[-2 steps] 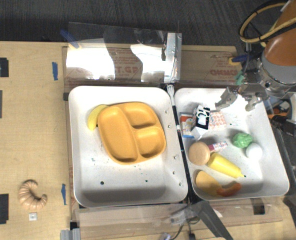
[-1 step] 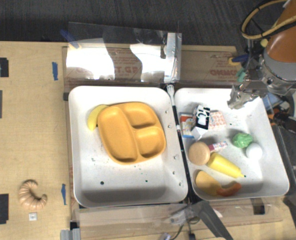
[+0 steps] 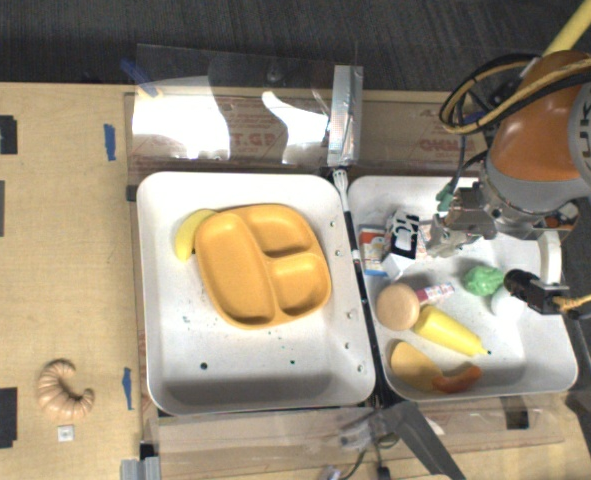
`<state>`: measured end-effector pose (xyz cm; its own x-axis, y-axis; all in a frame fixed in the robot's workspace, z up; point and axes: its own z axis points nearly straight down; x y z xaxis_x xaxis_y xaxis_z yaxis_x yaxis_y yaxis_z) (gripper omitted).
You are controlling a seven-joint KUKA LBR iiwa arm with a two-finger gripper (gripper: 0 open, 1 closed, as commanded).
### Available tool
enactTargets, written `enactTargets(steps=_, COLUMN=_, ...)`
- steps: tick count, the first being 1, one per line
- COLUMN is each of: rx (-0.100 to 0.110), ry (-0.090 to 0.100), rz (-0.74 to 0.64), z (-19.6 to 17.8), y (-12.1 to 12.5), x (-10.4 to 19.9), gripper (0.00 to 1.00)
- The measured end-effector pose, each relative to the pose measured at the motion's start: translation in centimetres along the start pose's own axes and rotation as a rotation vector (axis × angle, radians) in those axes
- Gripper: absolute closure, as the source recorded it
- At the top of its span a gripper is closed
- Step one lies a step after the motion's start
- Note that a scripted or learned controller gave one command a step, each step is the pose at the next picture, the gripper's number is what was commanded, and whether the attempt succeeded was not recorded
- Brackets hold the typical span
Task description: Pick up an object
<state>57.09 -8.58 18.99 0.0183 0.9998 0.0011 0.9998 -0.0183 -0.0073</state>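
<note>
- The objects to pick crowd the right bin (image 3: 550, 363): a green lump (image 3: 482, 280), a yellow cone (image 3: 448, 332), a tan ball (image 3: 398, 307).
- The hand (image 3: 457, 223) hovers above them; we cannot tell its spread.
- We judge a descent risks nudging neighbours or striking the bin's wall.
- The left bin (image 3: 175, 348) offers open room around its yellow tray (image 3: 262, 264).

Grey arm (image 3: 560, 183) with orange band, looped yellow-black cables (image 3: 495, 88).
</note>
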Motion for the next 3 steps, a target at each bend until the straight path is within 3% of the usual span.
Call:
enactTargets(steps=1, rx=-0.007, ry=-0.001, rz=0.001, z=-0.3, y=0.1, x=-0.1, gripper=0.0)
enactTargets(steps=2, rx=-0.01, ry=-0.001, rz=0.001, z=-1.4, y=0.2, x=0.0, gripper=1.0)
enactTargets(steps=3, rx=-0.018, ry=-0.003, rz=0.006, z=-14.3, y=-1.4, x=-2.0, gripper=1.0)
